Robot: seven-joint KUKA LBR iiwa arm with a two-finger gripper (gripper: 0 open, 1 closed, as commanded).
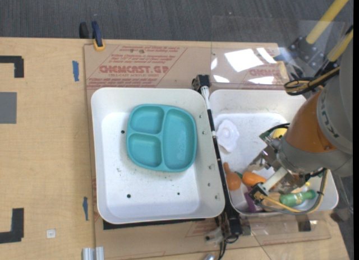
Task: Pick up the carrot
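Note:
The carrot (231, 177), an orange piece, lies in the right bin (247, 103) against its left wall, near the front. A brighter orange bit (253, 179) sits just right of it; I cannot tell whether it belongs to the carrot. My gripper (265, 176) hangs low over the front of the right bin, just right of these orange pieces and among a cluster of toys. The wrist and its orange band (312, 131) hide part of the bin behind it.
A teal divided plate (162, 138) lies in the left bin (112, 197). In the right bin there are a white lid-like piece (227, 135), a green item (292, 199), a purple item (250, 203) and a yellow item (277, 133) by the wrist.

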